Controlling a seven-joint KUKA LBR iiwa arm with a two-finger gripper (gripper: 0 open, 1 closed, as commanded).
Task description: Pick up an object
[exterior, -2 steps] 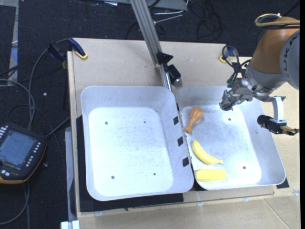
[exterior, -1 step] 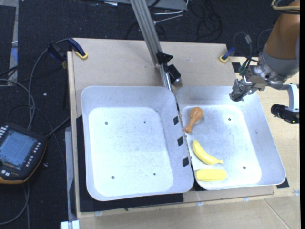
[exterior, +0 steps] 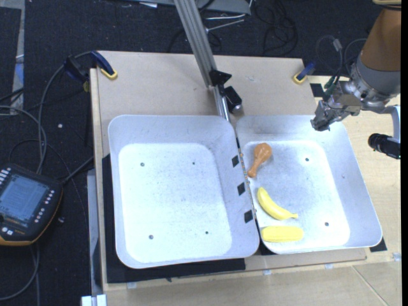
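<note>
The bench (exterior: 159, 81) carries two white bins side by side. The left bin (exterior: 172, 190) lies well away from the fingers, across the divide. The right bin (exterior: 331, 171) sits directly below them, its far rim nearest.

The arm (exterior: 382, 50) reaches in over that far corner, and the fingers (exterior: 322, 121) hang above the rim, dark and bunched. Whether they are spread or closed cannot be told from this angle; nothing shows between them, so I judge nothing is held yet.

All three objects sit toward the right bin's inner wall, beside the divide and apart from the fingers. The banana (exterior: 275, 206) lies down and to the left of them, curved, near the bin's middle. A yellow block (exterior: 282, 234) rests just beyond it at the near rim, farthest from the fingers. The drumstick (exterior: 258, 157), orange-brown, lies closest, leftward and slightly lower, its thin end pointing toward the banana.

The high perch over the corner looks like a start pose, leaving the bin floor unobstructed. The drumstick seems the shortest reach, though its tapered shape may slip.
</note>
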